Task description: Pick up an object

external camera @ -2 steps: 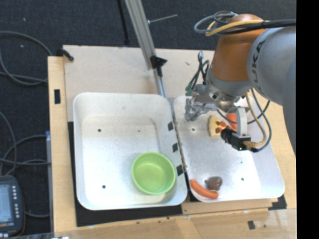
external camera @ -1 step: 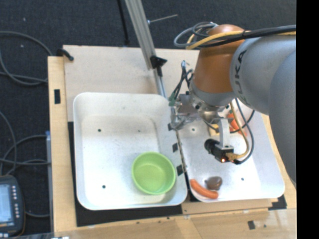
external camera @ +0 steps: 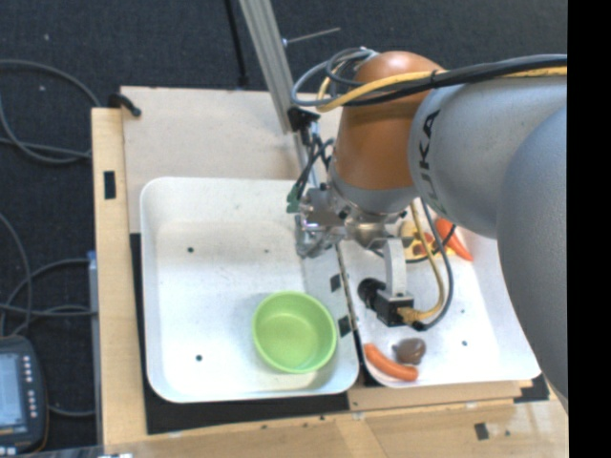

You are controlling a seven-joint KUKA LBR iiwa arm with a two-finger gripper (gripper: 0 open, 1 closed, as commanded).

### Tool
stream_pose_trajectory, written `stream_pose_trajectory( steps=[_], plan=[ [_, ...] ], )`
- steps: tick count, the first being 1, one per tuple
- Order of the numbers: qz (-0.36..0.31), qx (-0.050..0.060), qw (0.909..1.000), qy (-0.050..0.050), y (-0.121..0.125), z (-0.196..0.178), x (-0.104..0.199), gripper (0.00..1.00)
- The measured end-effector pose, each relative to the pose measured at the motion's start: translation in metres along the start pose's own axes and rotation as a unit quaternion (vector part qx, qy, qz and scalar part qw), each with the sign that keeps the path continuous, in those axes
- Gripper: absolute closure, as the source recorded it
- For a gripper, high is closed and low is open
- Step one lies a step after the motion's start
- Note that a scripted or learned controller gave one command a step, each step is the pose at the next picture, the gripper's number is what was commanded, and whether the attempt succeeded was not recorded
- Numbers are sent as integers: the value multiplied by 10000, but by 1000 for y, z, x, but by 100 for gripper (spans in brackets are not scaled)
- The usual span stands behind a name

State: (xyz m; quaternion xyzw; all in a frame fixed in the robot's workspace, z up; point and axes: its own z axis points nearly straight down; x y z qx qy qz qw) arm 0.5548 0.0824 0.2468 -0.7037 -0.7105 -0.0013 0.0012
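A light green bowl (external camera: 294,330) stands upright in the left bin (external camera: 191,284), near its front right corner. My gripper (external camera: 310,237) hangs over the divider between the two bins, just behind the bowl and apart from it. Nothing shows beneath it. In the right bin (external camera: 477,332), at the front left, an orange carrot-like piece (external camera: 391,364) lies beside a small brown lump (external camera: 410,350). Another orange piece (external camera: 454,240) pokes out from under the arm further back.
The big grey arm with its orange band (external camera: 382,132) covers most of the right bin's back half. A slanted metal rail (external camera: 263,36) rises behind the bins. Cables lie on the dark floor to the left.
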Motion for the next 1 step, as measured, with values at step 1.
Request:
stream_pose_trajectory(
  steps=[1],
  plan=[
    [34, 4, 10000, -6, 1, 1, -4, 0]
  ],
)
